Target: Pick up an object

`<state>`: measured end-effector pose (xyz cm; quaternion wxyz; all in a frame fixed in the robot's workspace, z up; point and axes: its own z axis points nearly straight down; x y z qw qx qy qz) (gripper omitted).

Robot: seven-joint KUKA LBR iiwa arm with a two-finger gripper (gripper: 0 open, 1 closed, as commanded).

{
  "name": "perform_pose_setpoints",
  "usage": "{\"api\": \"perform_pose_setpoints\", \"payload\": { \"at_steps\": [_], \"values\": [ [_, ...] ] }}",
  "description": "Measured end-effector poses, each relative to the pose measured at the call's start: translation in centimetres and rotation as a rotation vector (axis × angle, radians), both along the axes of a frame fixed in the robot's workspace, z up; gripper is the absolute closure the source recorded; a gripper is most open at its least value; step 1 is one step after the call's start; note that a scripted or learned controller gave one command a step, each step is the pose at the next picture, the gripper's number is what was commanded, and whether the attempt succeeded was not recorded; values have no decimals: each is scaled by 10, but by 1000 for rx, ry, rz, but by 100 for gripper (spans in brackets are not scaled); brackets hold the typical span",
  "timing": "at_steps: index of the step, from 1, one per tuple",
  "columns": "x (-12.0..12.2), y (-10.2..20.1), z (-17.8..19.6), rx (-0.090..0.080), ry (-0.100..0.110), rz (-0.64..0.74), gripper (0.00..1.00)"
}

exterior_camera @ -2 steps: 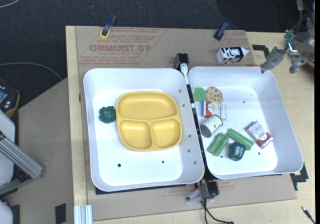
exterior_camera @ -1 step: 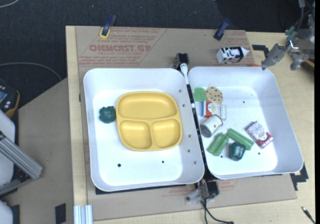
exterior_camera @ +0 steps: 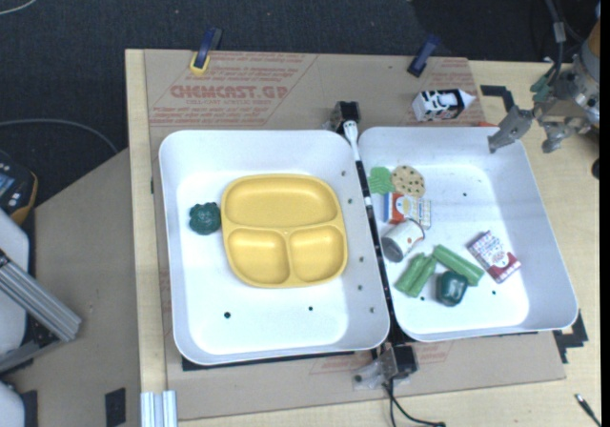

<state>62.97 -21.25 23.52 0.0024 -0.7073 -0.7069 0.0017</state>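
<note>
Your two-finger gripper (exterior_camera: 530,127) sits over the upper right rim of the right-hand shallow white bin (exterior_camera: 534,225), at the end of the grey arm reaching in from the right. Its jaws stand apart with nothing between them — one dark finger points down-left toward the bin's far corner.

Candidate objects lie clustered in the right bin's left and lower half, well apart from the gripper: a round tan biscuit-like disc (exterior_camera: 408,179), a small green piece (exterior_camera: 380,179) beside it, a white cylindrical can on its side (exterior_camera: 401,238), two green elongated blocks (exterior_camera: 416,274) (exterior_camera: 458,263), a dark green rounded object (exterior_camera: 451,289) and a red-and-white flat packet (exterior_camera: 494,254). The left bin (exterior_camera: 181,225) holds a yellow three-compartment plastic tray (exterior_camera: 284,228) and a dark green lump (exterior_camera: 204,217) near its left wall.

Judgement: the approach has not begun. You do best to choose the red-and-white packet or the right green block — each stands somewhat clear of its neighbours. The can and the left green block nearly touch, so fingers may straddle both. Align the jaws across the object's narrow side, descend vertically, and close only once both fingers flank it
</note>
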Motion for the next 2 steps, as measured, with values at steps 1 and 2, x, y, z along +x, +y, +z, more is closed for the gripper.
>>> {"api": "perform_pose_setpoints", "payload": {
  "at_steps": [1,2],
  "values": [
    [1,0,-64,1,2,1,0],
    [8,8,-120,1,1,2,0]
  ]
}}
